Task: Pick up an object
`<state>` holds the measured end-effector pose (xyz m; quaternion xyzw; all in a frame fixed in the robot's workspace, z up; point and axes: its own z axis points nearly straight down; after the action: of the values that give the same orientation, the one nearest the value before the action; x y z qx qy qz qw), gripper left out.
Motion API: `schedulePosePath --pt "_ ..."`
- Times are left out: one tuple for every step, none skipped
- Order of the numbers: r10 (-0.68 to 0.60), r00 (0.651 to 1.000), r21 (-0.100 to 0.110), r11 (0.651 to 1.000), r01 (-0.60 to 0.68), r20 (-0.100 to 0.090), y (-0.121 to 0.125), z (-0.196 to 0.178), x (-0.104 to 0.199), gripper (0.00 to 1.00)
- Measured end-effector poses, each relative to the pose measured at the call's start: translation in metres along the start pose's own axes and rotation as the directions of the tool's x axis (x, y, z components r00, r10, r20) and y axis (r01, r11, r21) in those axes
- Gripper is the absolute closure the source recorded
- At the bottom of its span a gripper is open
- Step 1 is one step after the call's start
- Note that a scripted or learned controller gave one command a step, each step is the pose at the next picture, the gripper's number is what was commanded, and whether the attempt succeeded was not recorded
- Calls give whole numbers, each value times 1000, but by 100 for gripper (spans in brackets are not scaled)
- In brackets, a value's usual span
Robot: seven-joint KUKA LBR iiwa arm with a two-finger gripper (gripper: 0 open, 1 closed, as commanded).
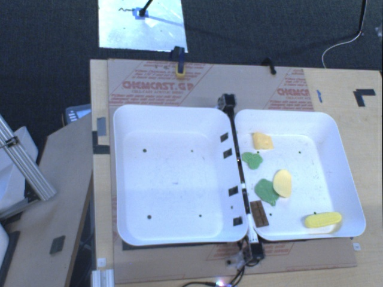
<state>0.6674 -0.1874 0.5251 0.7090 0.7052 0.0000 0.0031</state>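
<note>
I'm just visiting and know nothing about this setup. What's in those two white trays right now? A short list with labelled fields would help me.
left bin: no loose items seen on its floor
right bin: holds all the loose items
top item: pale orange chunk
middle items: small green piece, larger green piece, yellow oval lying against the larger green piece
bottom items: brown block by the divider, long yellow piece near the front right corner

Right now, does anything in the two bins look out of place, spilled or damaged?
Nothing looks spilled or broken. All the objects sit in the right bin. The yellow oval piece overlaps the larger green piece, and the brown block lies against the divider edge, which could make them awkward to pick.
</note>
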Motion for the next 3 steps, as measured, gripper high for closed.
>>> schedulePosePath --pt "-12 1000 18 1000 12 -9 -1 207 60 100" --pt "-11 1000 -10 1000 11 -2 1 100 68 100" --pt "-12 1000 -8 1000 12 -3 1 25 82 100"
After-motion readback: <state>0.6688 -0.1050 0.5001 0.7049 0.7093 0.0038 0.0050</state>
